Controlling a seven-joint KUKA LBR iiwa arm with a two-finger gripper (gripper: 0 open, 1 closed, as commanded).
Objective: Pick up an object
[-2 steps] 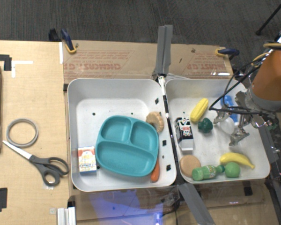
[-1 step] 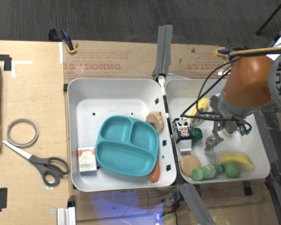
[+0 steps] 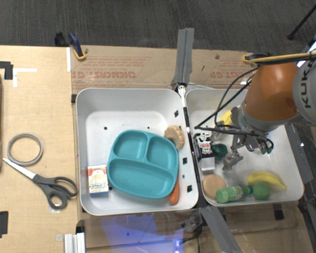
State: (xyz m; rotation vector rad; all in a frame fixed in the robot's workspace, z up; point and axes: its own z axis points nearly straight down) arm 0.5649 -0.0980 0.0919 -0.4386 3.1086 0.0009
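Green bottle (image 3: 233, 194), lying on its side at the near wall of the right bin (image 3: 294, 157), beside a round tan disc (image 3: 214, 184) and a small green lump (image 3: 262, 191); judged light, hard and smooth, likely to roll, best taken across the body rather than the neck. Banana (image 3: 267, 179), just behind it on the bin floor: judged a light toy, curved, stiff, slightly slick; best gripped across the middle of the curve. Dark green piece (image 3: 219, 151) and black-and-white carton (image 3: 204, 144), against the wall shared with the left bin (image 3: 87, 141); both crowded, little room beside them. Yellow item (image 3: 227, 117), farther back, partly hidden by cables. Arm (image 3: 271, 96), over the right bin, its jaws hanging low above bare floor between the dark green piece and the banana; whether parted or closed could not be told, and nothing was seen between them. Left bin held a teal divided plate (image 3: 144, 164), a small box (image 3: 97, 179), an orange carrot-like piece (image 3: 174, 195) and a beige rounded item (image 3: 174, 136). Scissors (image 3: 42, 181) and a tape roll (image 3: 25, 148) lay on the table (image 3: 31, 99).
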